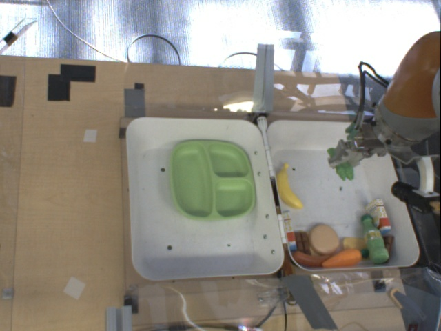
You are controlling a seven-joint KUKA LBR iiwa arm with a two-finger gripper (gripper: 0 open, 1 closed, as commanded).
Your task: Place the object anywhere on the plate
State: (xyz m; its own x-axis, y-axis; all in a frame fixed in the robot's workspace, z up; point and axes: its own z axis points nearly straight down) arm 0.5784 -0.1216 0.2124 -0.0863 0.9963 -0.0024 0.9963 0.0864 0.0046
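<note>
A light green divided plate (211, 178) lies in the middle of the left bin (148, 205). My gripper (342, 158) hangs over the upper part of the right bin (317, 185), well right of the plate. It is shut on a small green object (345, 169), which pokes out below the fingertips. The arm's grey wrist and orange band (417, 74) come in from the right edge.
A yellow banana (289, 188) lies by the right bin's left wall. Along that bin's front sit a round tan piece (324, 239), an orange carrot (342, 258), a green bottle (374, 243) and other small toys. A metal post (264, 78) stands behind the bins.
</note>
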